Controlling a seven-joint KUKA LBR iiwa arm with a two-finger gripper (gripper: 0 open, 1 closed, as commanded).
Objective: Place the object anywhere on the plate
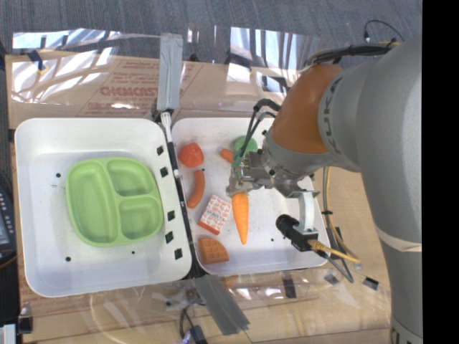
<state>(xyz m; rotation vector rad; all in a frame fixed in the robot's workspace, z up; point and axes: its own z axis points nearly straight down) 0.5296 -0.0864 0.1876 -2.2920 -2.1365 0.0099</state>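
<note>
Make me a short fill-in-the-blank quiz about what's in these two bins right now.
1. The green plate lies in the ____ bin and has three compartments.
2. The gripper hangs over the top end of the toy ____.
3. The red tomato lies just above the ____ in the right bin.

Missing words: left; carrot; sausage

Two white bins (pixel 43 264) on a bench, brown cardboard (pixel 93 84) behind them.
</note>
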